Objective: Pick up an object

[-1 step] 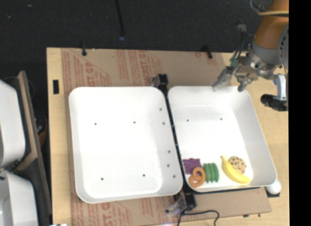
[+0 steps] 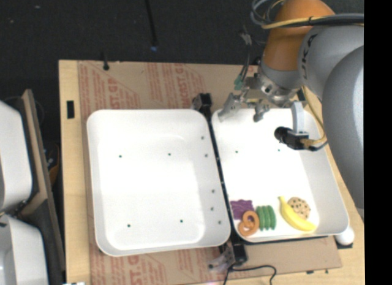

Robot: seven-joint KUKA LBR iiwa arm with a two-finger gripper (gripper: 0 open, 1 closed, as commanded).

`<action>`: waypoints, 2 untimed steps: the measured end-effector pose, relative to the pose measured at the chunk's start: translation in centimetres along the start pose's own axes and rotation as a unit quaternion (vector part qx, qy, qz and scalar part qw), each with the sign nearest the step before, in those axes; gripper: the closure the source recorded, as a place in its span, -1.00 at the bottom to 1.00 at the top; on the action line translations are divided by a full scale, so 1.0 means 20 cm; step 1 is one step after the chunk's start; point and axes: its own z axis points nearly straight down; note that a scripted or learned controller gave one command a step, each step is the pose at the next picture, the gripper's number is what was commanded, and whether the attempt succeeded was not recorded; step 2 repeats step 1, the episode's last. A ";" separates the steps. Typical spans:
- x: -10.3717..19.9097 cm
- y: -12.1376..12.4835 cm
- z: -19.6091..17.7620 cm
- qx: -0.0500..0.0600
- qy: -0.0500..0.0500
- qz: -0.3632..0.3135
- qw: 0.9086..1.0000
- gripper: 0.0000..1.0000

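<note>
Here I saw the metal gripper (image 2: 241, 111) hovering over the far edge of the smooth right bin (image 2: 318, 173), fingers spread and bare. Along the near wall lay a curved yellow banana (image 2: 293, 216), speckled cookie (image 2: 299, 206), ridged green piece (image 2: 266, 216), orange pretzel (image 2: 249, 224) and purple grapes (image 2: 241, 206).

Small items (image 2: 272, 215) in right bin's (image 2: 306, 173) near edge; hand (image 2: 242, 110) above its far-left corner.
</note>
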 end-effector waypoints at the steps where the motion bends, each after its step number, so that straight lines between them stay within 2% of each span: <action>1: -0.04 0.00 -0.05 0.000 -0.002 0.005 1.000 1.00; 2: -0.04 0.00 -0.05 0.000 -0.002 0.005 1.000 1.00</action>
